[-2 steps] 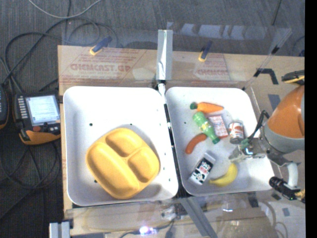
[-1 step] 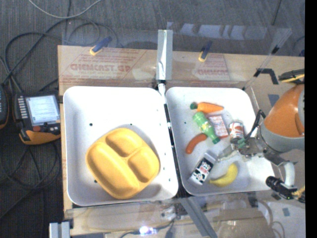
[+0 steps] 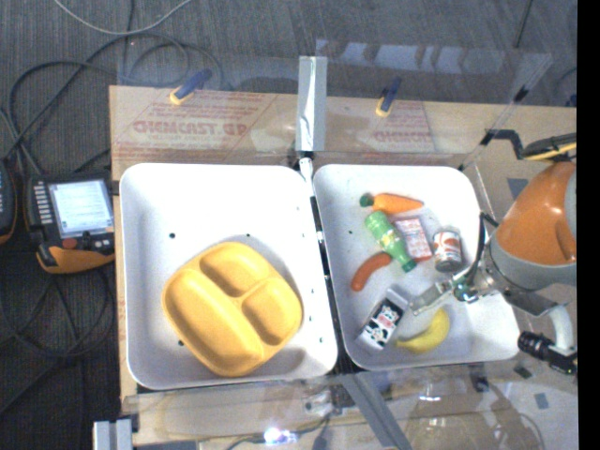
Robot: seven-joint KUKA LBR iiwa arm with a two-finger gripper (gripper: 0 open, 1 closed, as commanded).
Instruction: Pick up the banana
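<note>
Two bins: my landmark is the right bin, and everything that matters lies inside it; the left bin beside it carries a yellow divided plate.
Banana: my target, the banana, lies flat near the right bin's front wall, curved side toward that wall, toward the front right of the clutter.
My gripper: my gripper hangs low over the right bin's front-right part, just above and behind the banana, reaching in from the right bin's outer side.
Grip state: I cannot tell how far my tool is spread, and I see nothing held in it; the banana lies on the bin floor, not lifted.
Why I am placed so: I judge I am lined up close to the banana's back edge for a descent onto it, though I look slightly off its middle.
Milk carton: a small black-and-white carton lies just beside the banana's left end, close enough to be nudged or caught by mistake.
Can: a small can stands near the right bin's right wall, behind my gripper.
Other clutter: a green bottle, a red sausage-like piece, a carrot and a small packet sit toward the right bin's middle and back, apart from the banana.
Risk: the carton crowding the banana is my main worry.
</note>
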